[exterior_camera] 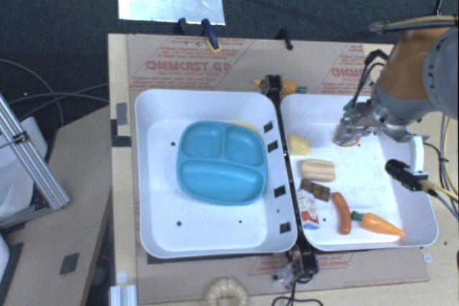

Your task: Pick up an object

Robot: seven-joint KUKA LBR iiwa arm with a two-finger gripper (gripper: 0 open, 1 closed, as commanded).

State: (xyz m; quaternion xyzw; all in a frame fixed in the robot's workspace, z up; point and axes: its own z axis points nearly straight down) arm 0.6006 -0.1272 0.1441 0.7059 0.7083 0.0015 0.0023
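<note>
The right bin [423,222] holds several toy foods: a pale yellow piece [298,145], a bread roll [318,170], a brown chocolate bar [315,190], a red-and-white packet [308,212], a red sausage [342,213] and an orange carrot [380,224]. My gripper [348,137] hangs low over the upper middle of this bin, to the right of the yellow piece and above the roll. Nothing shows between its fingers.
The left bin [154,175] holds a blue divided plate [221,161] with a yellow item peeking from behind its top edge. A black divider with clips [282,154] runs between the bins. A black attachment [403,175] juts from the arm over the right bin's right side.
</note>
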